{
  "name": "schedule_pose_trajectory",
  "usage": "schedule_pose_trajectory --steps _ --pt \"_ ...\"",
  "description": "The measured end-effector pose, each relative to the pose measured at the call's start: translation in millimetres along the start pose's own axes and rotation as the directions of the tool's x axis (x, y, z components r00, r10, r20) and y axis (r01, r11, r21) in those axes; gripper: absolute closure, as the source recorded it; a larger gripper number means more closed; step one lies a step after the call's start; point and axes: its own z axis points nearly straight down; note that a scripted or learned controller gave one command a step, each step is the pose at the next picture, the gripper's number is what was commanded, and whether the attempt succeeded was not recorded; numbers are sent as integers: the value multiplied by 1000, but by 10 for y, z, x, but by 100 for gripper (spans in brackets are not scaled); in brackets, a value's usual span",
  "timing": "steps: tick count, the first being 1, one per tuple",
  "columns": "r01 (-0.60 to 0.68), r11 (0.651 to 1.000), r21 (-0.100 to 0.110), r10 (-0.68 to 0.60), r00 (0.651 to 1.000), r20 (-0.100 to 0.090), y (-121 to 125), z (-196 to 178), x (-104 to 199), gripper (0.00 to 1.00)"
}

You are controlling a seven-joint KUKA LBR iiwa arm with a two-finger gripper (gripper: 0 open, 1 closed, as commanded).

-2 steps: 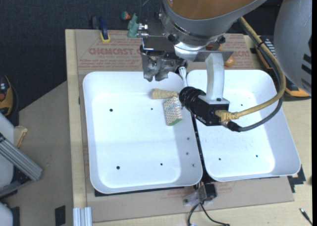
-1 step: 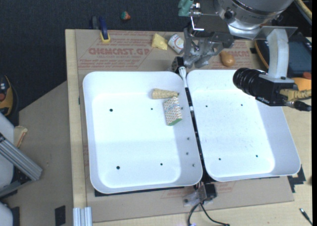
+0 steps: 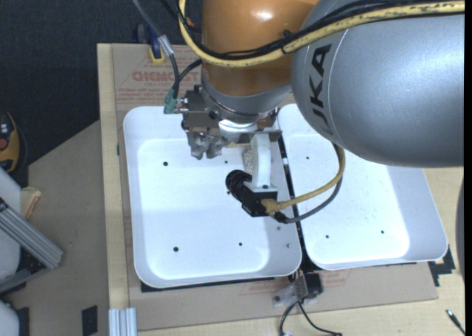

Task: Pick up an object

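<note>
Claw (image 3: pixel 210 144) low over left bin (image 3: pixel 192 253), upper middle; finger state cannot be told under wrist. No object to pick discernible in either bin. Best: confirm a target beneath before closing, descend straight, avoid divider.

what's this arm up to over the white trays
A grey KUKA arm with an orange band reaches in from the right and hangs its hand low over the left bin, near its far right corner beside the divide with the right bin. Its job is to pick up an object. No object can be made out between its fingers, so there is no sign of a successful pick. A yellow cable loops off the wrist.
</note>
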Motion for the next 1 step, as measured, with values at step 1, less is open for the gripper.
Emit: schedule_pose_trajectory --steps 1 --pt "-3 1000 -7 3 1000 -4 -413 332 -18 100"
